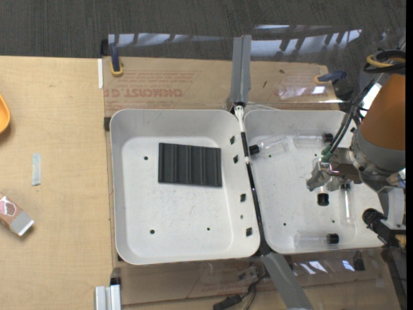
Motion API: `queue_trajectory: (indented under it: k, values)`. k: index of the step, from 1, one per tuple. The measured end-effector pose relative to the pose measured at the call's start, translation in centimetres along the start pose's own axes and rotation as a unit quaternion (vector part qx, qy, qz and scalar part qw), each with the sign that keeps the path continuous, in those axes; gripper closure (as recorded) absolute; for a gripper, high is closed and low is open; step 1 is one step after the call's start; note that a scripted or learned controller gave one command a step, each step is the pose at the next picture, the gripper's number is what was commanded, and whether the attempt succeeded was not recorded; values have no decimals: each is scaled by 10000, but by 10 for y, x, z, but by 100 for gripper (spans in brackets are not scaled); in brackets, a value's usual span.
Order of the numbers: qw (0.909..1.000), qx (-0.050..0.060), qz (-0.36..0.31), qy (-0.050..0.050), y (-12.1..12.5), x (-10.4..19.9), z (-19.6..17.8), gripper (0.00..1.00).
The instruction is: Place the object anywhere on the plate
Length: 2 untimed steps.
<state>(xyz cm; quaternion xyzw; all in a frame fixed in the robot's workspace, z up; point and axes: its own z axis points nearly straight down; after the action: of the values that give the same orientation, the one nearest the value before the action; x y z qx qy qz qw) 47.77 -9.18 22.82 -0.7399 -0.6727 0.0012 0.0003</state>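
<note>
**Plate lies left of gripper, across the bin divide**

Near edge first: seeing a clear plastic tube with black cap (317,240) flat along the front wall of the right white bin (284,237), long axis roughly left-right.

Moving up: finding a second black-capped clear piece (322,199) just below the metal two-finger gripper (324,175). Judging this the likeliest task object, being nearest; can't confirm contact with the tool. Can't tell whether gripper is apart or together, too small and cluttered. Seeing nothing clearly clamped, so treating it as not holding.

Same depth, to the left: locating the dark grey ribbed rectangular plate (190,165) flat in the left white bin (129,237), long axis left-right, ribs running front-back. Well apart from the gripper, with both bin walls meeting in between. Expect to need lift over that ridge, then straight leftward travel.

Further back in the right bin: noting a third clear tube with black end (271,146) near the dividing wall, on the transfer line but low. Should clear with lift.

Far side: noting the grey upright bar (242,70) behind the bin junction and a blue clamp (116,63) on brown cardboard (161,86). Off the path.
</note>
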Motion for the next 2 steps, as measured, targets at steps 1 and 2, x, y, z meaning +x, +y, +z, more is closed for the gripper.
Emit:
queue_trajectory:
  k: [1, 2]
  values:
    - [9984, 10, -564, -6, 87, 74, 18, 100]
    - [9944, 12, -1056, -5, 35, 158, 38, 100]
